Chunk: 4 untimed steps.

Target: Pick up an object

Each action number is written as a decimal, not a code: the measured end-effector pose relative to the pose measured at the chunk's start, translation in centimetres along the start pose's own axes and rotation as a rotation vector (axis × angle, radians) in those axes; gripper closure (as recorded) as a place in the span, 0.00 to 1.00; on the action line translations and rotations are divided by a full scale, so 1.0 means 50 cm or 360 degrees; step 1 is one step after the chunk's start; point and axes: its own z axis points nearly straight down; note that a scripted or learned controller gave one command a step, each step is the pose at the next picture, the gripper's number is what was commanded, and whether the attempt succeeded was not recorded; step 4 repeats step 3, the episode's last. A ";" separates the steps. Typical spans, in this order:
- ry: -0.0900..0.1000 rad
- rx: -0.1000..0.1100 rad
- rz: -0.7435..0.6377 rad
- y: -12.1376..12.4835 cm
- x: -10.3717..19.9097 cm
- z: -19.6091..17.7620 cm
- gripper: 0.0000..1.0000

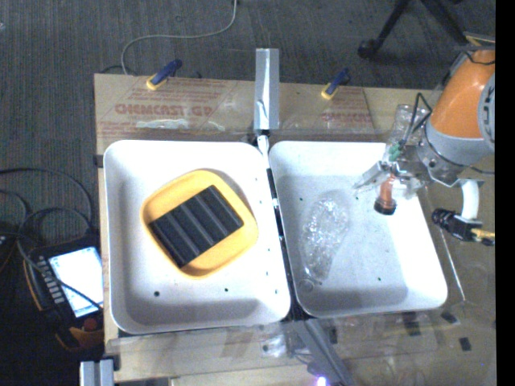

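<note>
A clear crumpled plastic bottle [323,233] lies in the middle of the right bin [418,284], its length running from far to near. A yellow rounded block with a black ribbed top [199,222] rests in the left bin [129,296]. My gripper [389,183] hangs over the far right part of the right bin, to the right of the bottle and apart from it. A small reddish-brown piece [386,203] shows directly under the gripper; I cannot tell whether it is held or is part of the tool.
A grey upright post [266,95] stands behind the seam between the bins. Two blue-and-yellow clamps [163,74] [335,83] pin the cardboard at the back. The orange band of the arm [463,103] rises at the right edge.
</note>
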 end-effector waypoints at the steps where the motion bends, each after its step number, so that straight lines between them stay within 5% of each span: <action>1: 0.0006 -0.0011 -0.0124 0.065 -0.003 0.149 0.00; 2: 0.0005 -0.0005 -0.0127 0.063 -0.001 0.133 1.00; 3: -0.0002 -0.0001 -0.0135 0.039 0.167 -0.029 1.00; 4: -0.0002 -0.0001 -0.0135 0.039 0.167 -0.029 1.00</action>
